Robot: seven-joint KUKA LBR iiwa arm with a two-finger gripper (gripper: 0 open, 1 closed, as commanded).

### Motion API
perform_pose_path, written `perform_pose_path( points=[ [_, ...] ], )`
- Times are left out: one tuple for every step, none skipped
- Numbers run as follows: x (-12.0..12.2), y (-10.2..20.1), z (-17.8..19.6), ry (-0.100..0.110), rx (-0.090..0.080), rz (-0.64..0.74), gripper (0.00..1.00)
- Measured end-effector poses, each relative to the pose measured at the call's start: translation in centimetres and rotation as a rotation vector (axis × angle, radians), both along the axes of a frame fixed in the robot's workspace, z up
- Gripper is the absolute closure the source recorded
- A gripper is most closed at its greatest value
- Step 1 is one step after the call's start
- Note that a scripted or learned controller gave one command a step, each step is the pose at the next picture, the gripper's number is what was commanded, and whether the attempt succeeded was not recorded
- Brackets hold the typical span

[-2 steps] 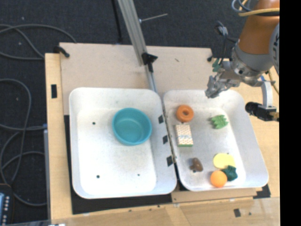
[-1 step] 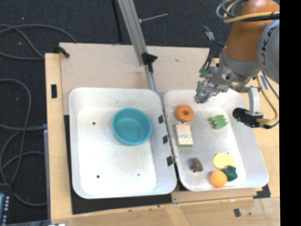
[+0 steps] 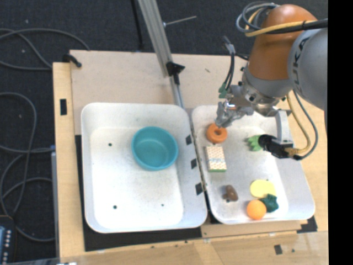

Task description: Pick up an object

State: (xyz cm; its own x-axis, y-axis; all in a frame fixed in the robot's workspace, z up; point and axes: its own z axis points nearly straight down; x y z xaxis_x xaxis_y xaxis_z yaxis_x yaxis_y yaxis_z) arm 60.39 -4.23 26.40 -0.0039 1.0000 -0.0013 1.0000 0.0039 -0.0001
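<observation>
My gripper (image 3: pixel 226 115) hangs over the back left corner of the right bin (image 3: pixel 289 175). Just below and left of it, an orange ring (image 3: pixel 216 133) lies on the bin floor, close to the gripper tip; I cannot tell whether they touch. In front of the ring sits a pale speckled block (image 3: pixel 216 159). A small green piece (image 3: pixel 254 142) lies to the right, beside a black fitting on the arm. Near the front of the bin are a brown lump (image 3: pixel 230 192), a yellow piece (image 3: pixel 261 188), an orange ball (image 3: pixel 256 209) and a dark green piece (image 3: pixel 271 203).
A teal bowl (image 3: pixel 155 148) stands in the left bin (image 3: pixel 91 148), toward its back. A slanted metal post (image 3: pixel 160 37) rises behind the two bins. The arm's orange band (image 3: pixel 276 37) and cables loom over the right bin's back edge.
</observation>
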Motion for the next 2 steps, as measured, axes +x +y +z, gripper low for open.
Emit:
perform_pose_path(
  points=[
    [-1.4,5.4,-0.5,0.0,0.002,0.002,1.0],
    [-4.8,9.9,-2.1,0.002,0.001,0.001,1.0]
  ],
)
